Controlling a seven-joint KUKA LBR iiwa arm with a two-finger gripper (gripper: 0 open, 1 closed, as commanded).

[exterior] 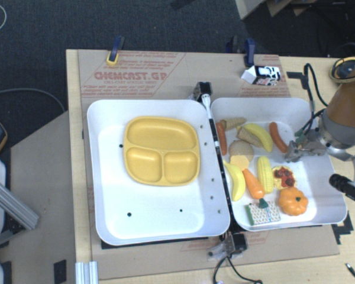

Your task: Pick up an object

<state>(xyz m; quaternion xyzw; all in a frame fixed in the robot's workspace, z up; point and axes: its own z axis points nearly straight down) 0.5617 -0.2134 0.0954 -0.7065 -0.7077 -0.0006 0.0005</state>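
The right bin (296, 108) holds several toy foods: a yellow banana (259, 136), a red sausage (278, 137), a corn cob (265, 174), a carrot (254, 184), a second banana (236, 181), a small orange pumpkin (293, 201), a red-and-yellow piece (283, 174) and a patterned block (264, 213). My gripper (296, 149) hangs low over the right half of this bin, just right of the red sausage and above the red-and-yellow piece. The arm's orange band (346, 105) rises behind it. Nothing shows between the fingers.
The left bin (106, 182) carries a yellow divided tray (161, 150). A black divider (216, 152) runs between the bins. A black-and-white object (260, 74) lies on the cardboard behind the right bin, near a blue clamp (249, 51).
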